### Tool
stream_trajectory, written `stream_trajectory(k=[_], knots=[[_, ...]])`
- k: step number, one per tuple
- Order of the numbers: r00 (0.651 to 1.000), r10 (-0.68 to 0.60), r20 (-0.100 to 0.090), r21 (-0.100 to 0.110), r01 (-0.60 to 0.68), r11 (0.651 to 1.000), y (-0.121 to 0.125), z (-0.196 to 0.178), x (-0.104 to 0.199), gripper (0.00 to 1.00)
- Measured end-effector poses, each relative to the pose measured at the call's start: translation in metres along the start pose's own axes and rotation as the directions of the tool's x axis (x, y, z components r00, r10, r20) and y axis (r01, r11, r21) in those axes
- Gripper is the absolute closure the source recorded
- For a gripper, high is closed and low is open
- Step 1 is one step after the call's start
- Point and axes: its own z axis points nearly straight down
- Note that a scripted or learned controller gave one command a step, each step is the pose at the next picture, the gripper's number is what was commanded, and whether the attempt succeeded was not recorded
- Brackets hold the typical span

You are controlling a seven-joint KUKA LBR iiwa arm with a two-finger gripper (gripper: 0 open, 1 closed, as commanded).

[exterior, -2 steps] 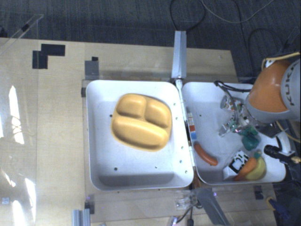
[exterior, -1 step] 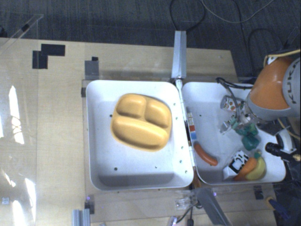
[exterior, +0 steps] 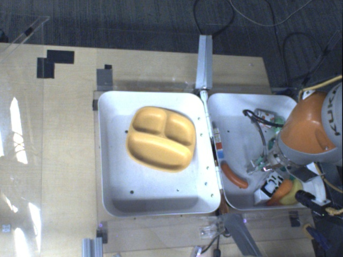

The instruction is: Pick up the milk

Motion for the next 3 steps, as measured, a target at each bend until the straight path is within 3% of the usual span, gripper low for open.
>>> stream_trajectory(k=[1,2,3], knots=[[0.997,0.076,0.003,-0.001,-0.076,0.997,0.0,0.0,0.017,1.0],[0.997,0.076,0.001,0.001,-0.076,0.997,-0.001,0.001,0.017,0.0],[0.986,0.164,-0.005,0.013,-0.164,0.986,-0.021,-0.049,-0.034,0.0]])
